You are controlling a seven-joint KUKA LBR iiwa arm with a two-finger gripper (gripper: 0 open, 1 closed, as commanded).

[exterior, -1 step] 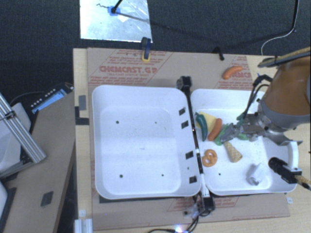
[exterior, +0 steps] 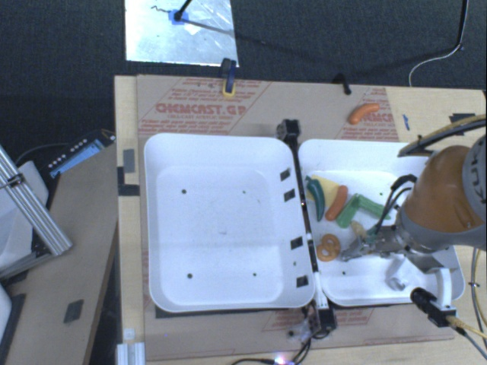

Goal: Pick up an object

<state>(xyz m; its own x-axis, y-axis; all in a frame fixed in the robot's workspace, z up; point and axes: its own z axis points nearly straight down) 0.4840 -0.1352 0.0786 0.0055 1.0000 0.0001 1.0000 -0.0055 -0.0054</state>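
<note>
- An orange ring-shaped toy [exterior: 329, 247] lies in the right bin [exterior: 358, 289], near its left wall.
- The gripper [exterior: 351, 250] hovers just right of the ring, its fingers slightly spread with nothing between them.
- Behind the ring lie a yellow piece [exterior: 326, 183], an orange piece [exterior: 337, 202] and a green piece [exterior: 358, 208].
- The cardboard [exterior: 202, 106] on the bench reads "CHEMCAST".

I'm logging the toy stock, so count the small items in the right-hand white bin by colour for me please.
Yellow: 1, the yellow wedge-shaped piece.
Orange: 2, the orange sausage-shaped piece and the small orange ring-shaped piece.
Green: 2, the curved dark green piece and the green stick-shaped piece.
Total: 5.
</note>
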